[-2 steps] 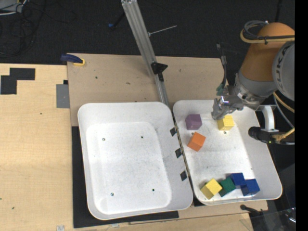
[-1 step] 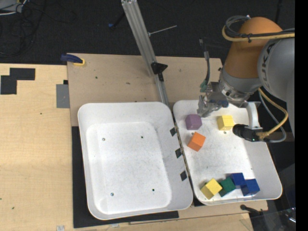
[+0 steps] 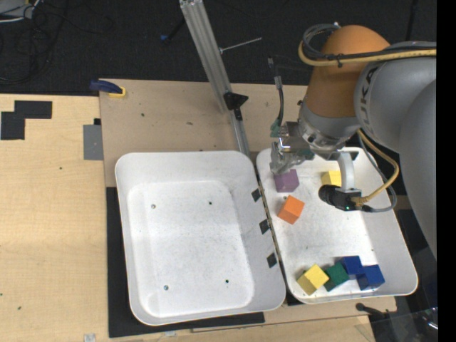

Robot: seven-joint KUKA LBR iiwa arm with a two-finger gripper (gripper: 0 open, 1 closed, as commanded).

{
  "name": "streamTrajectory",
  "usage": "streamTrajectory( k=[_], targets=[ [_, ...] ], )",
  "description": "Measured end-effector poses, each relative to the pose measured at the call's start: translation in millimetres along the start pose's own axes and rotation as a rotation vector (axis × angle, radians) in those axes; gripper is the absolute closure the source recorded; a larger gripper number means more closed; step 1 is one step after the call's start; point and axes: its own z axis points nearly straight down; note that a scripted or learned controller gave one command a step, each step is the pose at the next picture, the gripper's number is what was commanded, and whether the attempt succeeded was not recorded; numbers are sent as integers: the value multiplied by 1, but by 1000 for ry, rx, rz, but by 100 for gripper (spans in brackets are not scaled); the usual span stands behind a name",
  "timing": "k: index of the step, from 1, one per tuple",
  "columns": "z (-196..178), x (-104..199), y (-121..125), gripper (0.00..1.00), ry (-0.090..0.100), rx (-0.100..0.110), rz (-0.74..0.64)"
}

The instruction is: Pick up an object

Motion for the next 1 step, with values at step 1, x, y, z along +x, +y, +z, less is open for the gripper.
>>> streamTrajectory(
  k=[1],
  targets=[
    [6,53,0,100,0,1,0]
  ],
)
